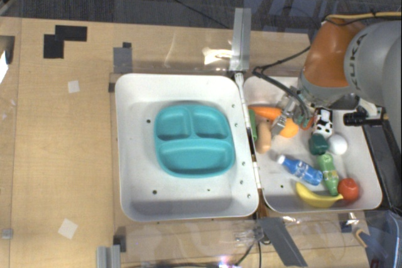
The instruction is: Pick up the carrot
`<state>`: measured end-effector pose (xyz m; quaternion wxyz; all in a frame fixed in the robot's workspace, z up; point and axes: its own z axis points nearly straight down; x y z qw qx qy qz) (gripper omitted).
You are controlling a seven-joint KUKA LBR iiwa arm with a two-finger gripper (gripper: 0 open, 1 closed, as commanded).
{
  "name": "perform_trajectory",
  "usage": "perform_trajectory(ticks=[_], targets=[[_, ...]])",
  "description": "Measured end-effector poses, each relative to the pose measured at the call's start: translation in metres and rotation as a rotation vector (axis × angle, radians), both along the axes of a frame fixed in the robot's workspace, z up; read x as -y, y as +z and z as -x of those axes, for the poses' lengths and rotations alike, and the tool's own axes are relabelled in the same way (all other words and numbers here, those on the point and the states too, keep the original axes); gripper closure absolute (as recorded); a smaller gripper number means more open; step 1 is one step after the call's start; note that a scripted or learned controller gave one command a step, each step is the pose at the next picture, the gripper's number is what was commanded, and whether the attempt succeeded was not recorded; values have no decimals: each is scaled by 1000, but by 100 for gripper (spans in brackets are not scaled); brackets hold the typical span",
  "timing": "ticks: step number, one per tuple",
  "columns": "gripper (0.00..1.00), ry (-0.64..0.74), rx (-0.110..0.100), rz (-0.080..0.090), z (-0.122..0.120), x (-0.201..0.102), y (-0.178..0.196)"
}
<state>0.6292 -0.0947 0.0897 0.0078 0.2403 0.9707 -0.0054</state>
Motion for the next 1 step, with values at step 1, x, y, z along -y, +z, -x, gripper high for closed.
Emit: perform_trajectory(ticks=[1], targets=[[0, -1, 2, -6, 21, -6, 0]])
